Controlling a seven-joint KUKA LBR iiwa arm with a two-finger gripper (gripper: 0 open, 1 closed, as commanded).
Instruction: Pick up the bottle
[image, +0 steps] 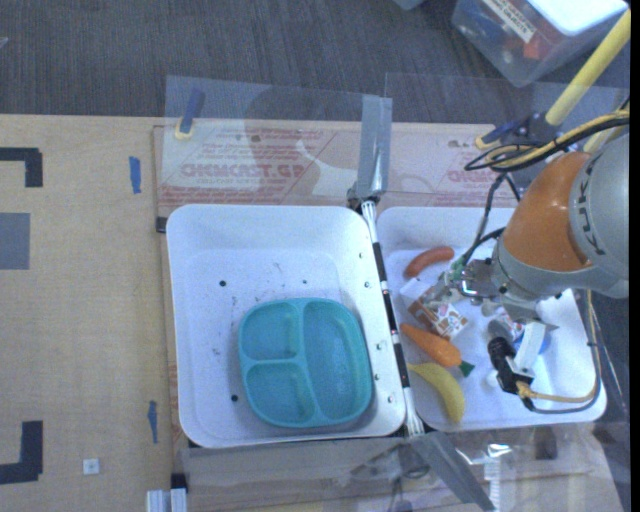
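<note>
Hidden: the arm (560, 225) covers much of the right bin (575, 395); bottle not discernible.
Gripper (478, 290): state can't be told.
Shapes: smooth teal 3-compartment tray (305, 362), curved banana (443, 388), tapered carrot (432, 345).

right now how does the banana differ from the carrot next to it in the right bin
The banana is yellow and curved; the carrot is orange and straighter, tapering to a point. The banana lies nearest the bin's front edge, running front to back; the carrot lies just behind it, slanted across the bin. Both are toy-like food items lying flat in the right bin, close to the divider.
</note>
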